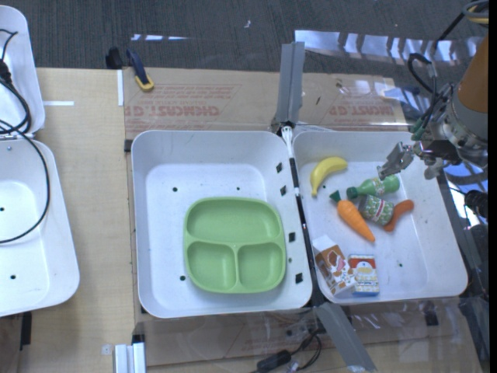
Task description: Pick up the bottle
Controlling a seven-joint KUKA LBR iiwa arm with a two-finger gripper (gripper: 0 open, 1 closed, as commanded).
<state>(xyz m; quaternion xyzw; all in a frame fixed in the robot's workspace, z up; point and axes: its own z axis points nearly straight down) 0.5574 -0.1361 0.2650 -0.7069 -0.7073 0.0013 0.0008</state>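
Green bottle lies just beside jaws.

left bin: green divided plate | right bin: banana up top, two carrots mid, small carton at the front | bench: yellow-handled clamp way back

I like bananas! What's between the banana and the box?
In the camera view, an orange carrot lies between the banana and the box.
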